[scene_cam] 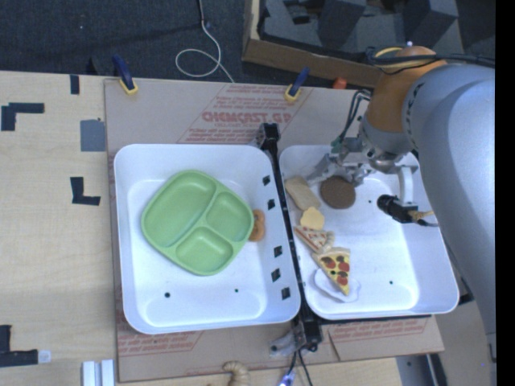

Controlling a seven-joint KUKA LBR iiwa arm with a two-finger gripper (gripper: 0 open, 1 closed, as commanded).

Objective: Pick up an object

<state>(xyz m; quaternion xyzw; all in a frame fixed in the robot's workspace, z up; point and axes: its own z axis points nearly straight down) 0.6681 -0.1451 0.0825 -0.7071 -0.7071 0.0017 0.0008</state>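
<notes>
the gripper (348, 167) is hung just above the brown cookie (338, 193); its grip cannot be told. lowering is needed next.

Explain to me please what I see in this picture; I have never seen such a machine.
One camera looks down at a slant on a bench with two shallow white bins. The big grey shape with an orange band is a robot arm; its gripper reaches into the right bin, just above a brown round piece. Nothing visibly sits between its fingers. Nearby lie toy foods: a pizza slice, a beige piece and a yellow piece. The left bin holds a green divided plate.
</notes>
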